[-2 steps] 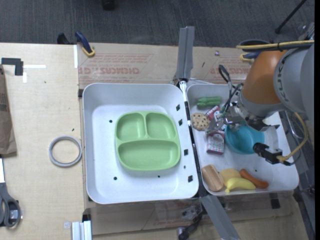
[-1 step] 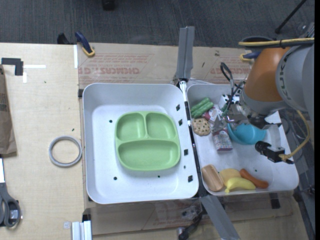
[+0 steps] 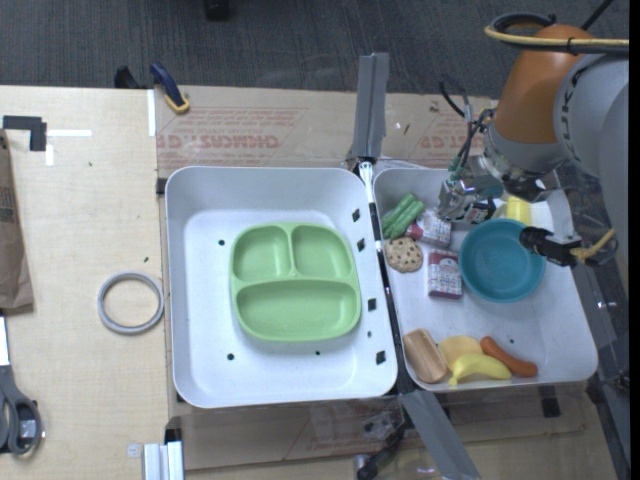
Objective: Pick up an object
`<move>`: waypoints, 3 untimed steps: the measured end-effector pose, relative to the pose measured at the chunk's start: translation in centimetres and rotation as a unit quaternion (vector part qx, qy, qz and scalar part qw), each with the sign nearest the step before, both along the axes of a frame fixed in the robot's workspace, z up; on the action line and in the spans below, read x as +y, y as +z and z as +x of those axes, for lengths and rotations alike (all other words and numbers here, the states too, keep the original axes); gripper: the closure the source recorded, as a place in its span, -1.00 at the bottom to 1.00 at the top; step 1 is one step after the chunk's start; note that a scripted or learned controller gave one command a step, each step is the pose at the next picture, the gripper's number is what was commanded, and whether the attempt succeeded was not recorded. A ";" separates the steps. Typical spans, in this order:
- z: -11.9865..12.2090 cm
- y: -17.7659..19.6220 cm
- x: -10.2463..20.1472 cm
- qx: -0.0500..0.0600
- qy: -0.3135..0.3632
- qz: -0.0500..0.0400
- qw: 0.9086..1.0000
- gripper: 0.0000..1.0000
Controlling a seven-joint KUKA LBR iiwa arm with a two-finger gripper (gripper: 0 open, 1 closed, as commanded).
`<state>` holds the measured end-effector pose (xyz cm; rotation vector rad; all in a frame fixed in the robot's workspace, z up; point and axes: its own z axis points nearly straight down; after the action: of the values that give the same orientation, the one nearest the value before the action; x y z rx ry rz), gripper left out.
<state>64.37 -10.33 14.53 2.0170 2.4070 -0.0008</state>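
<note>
Gripper (image 3: 457,200) low at right bin's (image 3: 570,368) back edge, beside blue bowl (image 3: 500,260); opening can't be told.

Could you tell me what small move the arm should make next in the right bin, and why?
Probably a short straight descent. The gripper hovers at the back of the right bin, over the small packet beside the green toy, holding nothing visible; the blue bowl sits close alongside.
</note>
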 end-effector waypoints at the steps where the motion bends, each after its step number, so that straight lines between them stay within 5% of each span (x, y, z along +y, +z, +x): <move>1: 0.0 0.0 0.0 0.000 0.000 0.000 1.000 -1.00; 2: -3.5 -5.4 -1.8 0.002 -0.002 0.000 1.000 -1.00; 3: -13.2 -5.2 0.3 -0.003 -0.102 0.003 0.995 -1.00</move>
<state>51.12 -10.05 9.34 2.2518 2.1889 0.0128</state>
